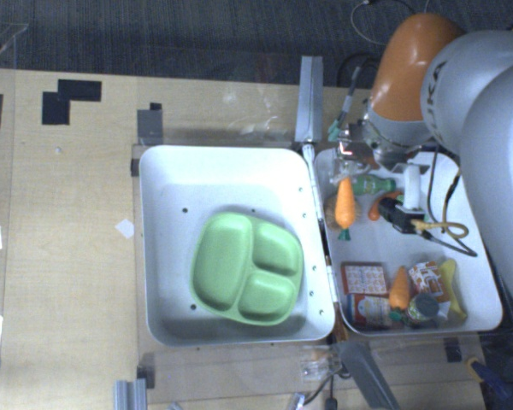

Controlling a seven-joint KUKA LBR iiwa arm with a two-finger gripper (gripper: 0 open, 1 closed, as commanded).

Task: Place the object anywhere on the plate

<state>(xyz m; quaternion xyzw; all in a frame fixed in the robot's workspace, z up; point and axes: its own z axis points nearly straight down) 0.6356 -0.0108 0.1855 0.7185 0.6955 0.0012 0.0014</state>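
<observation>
A green plate (246, 267) with three compartments lies in the left white bin (167, 229), slightly right of its middle, with nothing on it. My gripper (349, 155) hangs over the far left corner of the right bin (487, 301), beneath the orange band of the arm (410, 49). An orange carrot (345, 203) lies lengthwise just below the gripper, its top end touching or right under the gripper. A green bottle (373, 184) lies next to the carrot, partly hidden by the wrist.
The near end of the right bin holds a red patterned box (364, 278), a second small carrot (399, 289), a yellow item (449, 280) and other small things. A black cable (427, 226) loops from the wrist. A metal divider (309, 109) separates the bins.
</observation>
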